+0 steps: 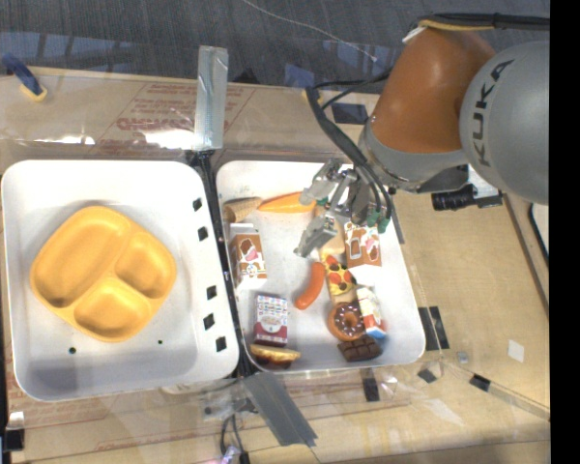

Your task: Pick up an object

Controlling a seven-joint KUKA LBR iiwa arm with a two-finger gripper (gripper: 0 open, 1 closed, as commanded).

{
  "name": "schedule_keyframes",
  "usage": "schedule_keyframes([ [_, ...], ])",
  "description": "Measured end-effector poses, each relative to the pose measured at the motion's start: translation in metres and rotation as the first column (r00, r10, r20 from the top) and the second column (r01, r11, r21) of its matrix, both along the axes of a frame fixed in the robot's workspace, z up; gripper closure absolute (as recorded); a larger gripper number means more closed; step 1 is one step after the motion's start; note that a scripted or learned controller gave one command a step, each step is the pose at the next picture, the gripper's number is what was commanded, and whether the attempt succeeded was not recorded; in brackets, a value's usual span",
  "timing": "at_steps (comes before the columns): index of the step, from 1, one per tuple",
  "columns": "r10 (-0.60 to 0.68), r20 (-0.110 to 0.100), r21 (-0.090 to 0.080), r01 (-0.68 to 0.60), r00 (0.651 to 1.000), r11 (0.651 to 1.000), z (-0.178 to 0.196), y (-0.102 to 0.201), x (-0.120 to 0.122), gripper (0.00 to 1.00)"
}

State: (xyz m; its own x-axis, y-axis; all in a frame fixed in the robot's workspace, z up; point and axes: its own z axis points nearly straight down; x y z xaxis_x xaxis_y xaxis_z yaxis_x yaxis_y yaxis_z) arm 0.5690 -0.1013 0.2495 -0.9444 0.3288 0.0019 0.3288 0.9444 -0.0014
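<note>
My gripper (311, 220) hangs over the upper middle of the right bin (406, 303), fingers spread open with nothing between them. One fingertip is near the orange carrot (280, 202). The other is just above the red sausage (309, 285). Around it lie toy foods: a brown snack box (247, 251), a red box (271, 319), a brown carton (363, 245), a pizza slice (340, 278), a donut (348, 320), a chocolate piece (358, 349) and a bun (274, 356).
The left bin (29, 191) holds a yellow divided plate (104, 271). A black divider with tape runs between the bins (217, 288). The arm's orange band (425, 85) and cables overhang the right bin's far right corner.
</note>
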Motion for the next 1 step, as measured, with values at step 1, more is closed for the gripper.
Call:
schedule_keyframes([
  [1, 0.004, -0.013, 0.003, -0.004, 1.0, 1.0, -0.1097, -0.0409, -0.0306, 0.0],
])
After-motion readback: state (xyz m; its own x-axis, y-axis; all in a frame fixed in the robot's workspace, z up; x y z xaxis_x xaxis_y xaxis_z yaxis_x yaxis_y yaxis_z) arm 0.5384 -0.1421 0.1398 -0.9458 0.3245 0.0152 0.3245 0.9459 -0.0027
